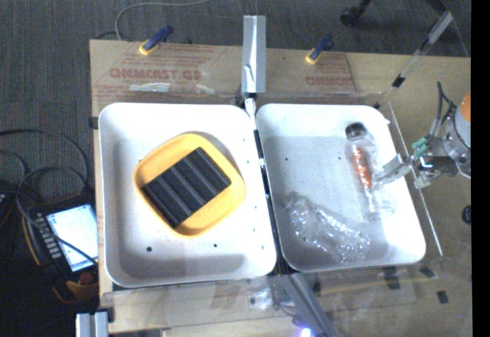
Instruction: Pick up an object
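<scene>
From my station I am looking down on the bench, and starting at the left, the left bin [115, 197] is holding a yellow tray with a black ribbed insert [191, 182], which is lying turned at an angle near the bin's middle. Behind the bins, two yellow-and-blue clamps [155, 40] are sitting on the brown board [176, 75], and a grey metal post [253, 60] is standing over the seam between the two bins. Moving right, the right bin [306, 144] is carrying a crumpled piece of clear plastic [325, 227] toward its near side, and a clear bottle with a dark cap and an orange label [362, 167] is lying lengthwise toward the bin's right side, cap pointing to the far wall. The gripper [398, 169] is reaching in over the right rim, hanging just beside the bottle's lower half; whether its fingers are spread or closed I cannot tell from here, and I am seeing nothing clearly between them.
</scene>
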`<state>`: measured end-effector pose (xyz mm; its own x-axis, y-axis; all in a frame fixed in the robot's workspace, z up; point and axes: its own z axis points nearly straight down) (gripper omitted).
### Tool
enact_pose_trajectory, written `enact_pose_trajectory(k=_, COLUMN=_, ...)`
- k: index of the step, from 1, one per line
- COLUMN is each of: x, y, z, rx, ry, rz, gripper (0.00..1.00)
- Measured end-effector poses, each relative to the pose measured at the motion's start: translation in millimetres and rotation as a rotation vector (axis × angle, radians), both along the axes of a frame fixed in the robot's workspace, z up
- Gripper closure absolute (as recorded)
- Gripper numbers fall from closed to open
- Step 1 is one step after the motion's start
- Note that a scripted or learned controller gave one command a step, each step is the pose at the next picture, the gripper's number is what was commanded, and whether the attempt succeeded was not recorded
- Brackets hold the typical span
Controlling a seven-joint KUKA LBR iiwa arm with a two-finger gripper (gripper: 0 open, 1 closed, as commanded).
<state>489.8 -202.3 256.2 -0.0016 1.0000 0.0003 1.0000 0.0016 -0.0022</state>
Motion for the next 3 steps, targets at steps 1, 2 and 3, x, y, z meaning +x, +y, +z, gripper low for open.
enact_pose_trajectory(k=1, x=36.0, y=26.1, z=-99.3, rx=0.001, ry=-0.001, rz=0.196, gripper=0.00)
enact_pose_trajectory(k=2, x=62.3, y=16.5, z=-115.7, rx=-0.005, ry=-0.032, rz=0.185, gripper=0.00)
enact_pose_trajectory(k=3, x=70.7, y=10.6, z=-117.3, rx=-0.002, ry=-0.031, rz=0.184, gripper=0.00)
